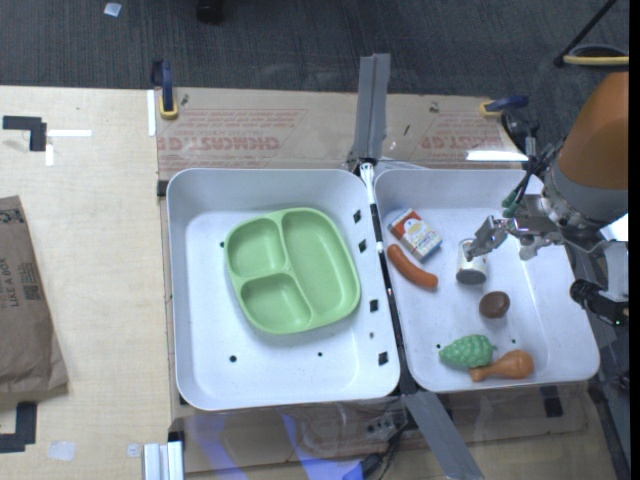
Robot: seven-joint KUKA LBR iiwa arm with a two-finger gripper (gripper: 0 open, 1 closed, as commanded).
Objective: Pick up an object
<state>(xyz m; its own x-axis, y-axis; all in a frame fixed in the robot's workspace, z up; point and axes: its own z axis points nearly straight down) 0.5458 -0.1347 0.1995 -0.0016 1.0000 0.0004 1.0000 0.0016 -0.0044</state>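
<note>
Currently listed, right bin (pixel 560 363): small grey cylinder (pixel 471 267), probably light, rigid, slippery. Best taken across its round sides. Gripper (pixel 487 240) just above it, grasp state unclear.

Dark grey carpet (pixel 300 18) lies beyond a pale wooden bench (pixel 80 268) bearing a brown paper bag (pixel 25 298).

I am seeing the arm (pixel 598 148) being cut off by the right edge of the view, so only its orange band and wrist are showing. The end effector (pixel 482 251) is hanging over the right bin (pixel 560 368), and I cannot tell how its tips are standing. The small carton (pixel 416 234) near that bin's left wall is carrying print too blurred to read. The brown paper bag (pixel 25 298) is running off the tabletop's left edge.
</note>
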